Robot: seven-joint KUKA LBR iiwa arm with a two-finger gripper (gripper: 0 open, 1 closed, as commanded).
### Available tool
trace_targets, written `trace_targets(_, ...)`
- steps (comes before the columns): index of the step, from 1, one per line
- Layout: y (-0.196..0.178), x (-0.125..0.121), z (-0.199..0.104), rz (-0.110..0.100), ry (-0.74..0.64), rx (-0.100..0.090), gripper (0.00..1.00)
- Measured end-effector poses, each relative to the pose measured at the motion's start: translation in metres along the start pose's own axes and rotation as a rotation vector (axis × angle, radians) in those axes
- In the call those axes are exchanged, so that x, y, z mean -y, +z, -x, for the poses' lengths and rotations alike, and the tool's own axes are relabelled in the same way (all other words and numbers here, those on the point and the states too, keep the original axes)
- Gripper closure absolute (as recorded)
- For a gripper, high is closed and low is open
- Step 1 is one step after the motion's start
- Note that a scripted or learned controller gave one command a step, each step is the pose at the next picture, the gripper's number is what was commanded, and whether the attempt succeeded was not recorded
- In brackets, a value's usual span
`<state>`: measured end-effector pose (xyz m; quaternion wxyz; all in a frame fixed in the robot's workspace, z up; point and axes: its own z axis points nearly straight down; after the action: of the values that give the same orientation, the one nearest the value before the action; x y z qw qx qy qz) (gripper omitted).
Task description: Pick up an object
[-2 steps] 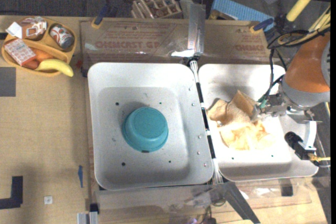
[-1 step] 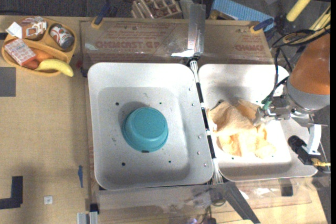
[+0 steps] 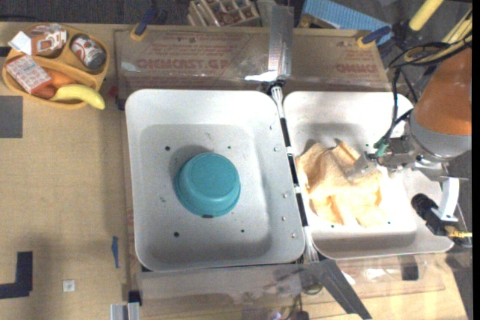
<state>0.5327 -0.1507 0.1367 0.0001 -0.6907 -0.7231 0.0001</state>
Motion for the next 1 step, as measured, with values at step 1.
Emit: trace_targets(1, 0.0475, -0.0394, 0.0371, 0.010, -0.024, 0.003, 0.00)
